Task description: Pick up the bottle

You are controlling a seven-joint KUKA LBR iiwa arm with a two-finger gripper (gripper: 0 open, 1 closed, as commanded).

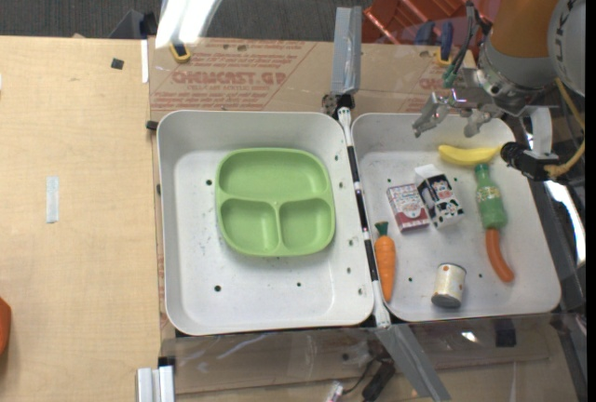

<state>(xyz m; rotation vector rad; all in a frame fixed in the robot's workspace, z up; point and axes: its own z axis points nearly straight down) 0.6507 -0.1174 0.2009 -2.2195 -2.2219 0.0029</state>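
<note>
Presently, the camera view shows the pincer poised above the far edge of the right bin, fingers spread apart and holding nothing. The bottle lies on its side in that bin, green, between the banana and a sausage. Recommendation: descend over the bottle's midsection with fingers straddling its narrow width, clear of the banana.
</note>
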